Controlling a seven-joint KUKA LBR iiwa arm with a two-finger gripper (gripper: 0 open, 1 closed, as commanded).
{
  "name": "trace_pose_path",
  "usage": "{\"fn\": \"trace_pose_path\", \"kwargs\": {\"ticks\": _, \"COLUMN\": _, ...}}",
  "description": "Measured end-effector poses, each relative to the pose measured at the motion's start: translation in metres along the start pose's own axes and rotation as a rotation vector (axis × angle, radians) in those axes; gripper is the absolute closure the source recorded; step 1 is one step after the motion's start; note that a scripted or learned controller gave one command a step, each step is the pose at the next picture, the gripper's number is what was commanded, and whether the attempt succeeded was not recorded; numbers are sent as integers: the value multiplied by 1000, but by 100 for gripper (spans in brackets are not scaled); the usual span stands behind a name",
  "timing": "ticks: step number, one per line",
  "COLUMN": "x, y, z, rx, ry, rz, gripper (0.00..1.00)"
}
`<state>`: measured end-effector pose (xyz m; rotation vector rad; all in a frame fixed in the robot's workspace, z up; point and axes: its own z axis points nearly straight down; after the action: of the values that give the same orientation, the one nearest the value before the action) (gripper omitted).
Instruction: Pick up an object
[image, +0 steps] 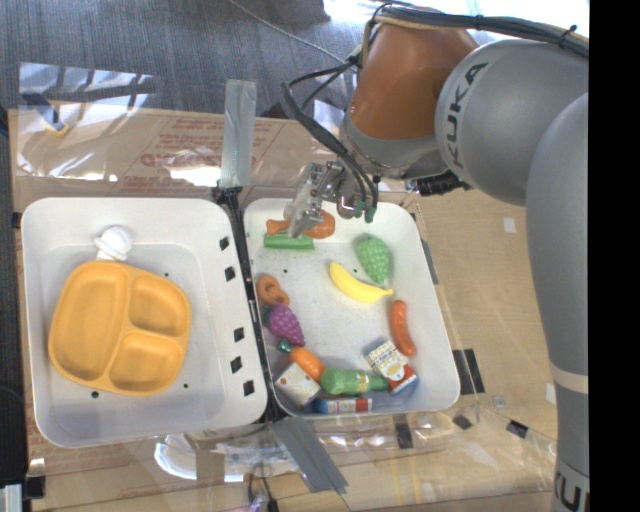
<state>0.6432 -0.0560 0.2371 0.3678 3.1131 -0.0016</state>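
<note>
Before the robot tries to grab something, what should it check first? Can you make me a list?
1. Two-finger gripper is over the right white bin: ok.
2. Something lies under it, a flat green piece beside an orange piece: ok.
3. Fingers wide enough: cannot tell.
4. Something is already between the fingers: cannot tell.
5. Yellow toy banana sits apart from the gripper: ok.
6. Yellow divided plate lies in the left white bin, out of the way: ok.

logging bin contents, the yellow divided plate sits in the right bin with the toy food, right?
Not quite. The camera view shows the yellow divided plate in the left bin, beside a small white object. The toy food, such as the banana, lies in the right bin.
</note>
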Motion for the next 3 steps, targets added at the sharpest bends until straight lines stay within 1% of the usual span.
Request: {"fn": "trace_pose_path", "kwargs": {"ticks": 3, "x": -3, "y": 4, "z": -33, "rx": 1, "ry": -8, "rz": -18, "gripper": 100}}
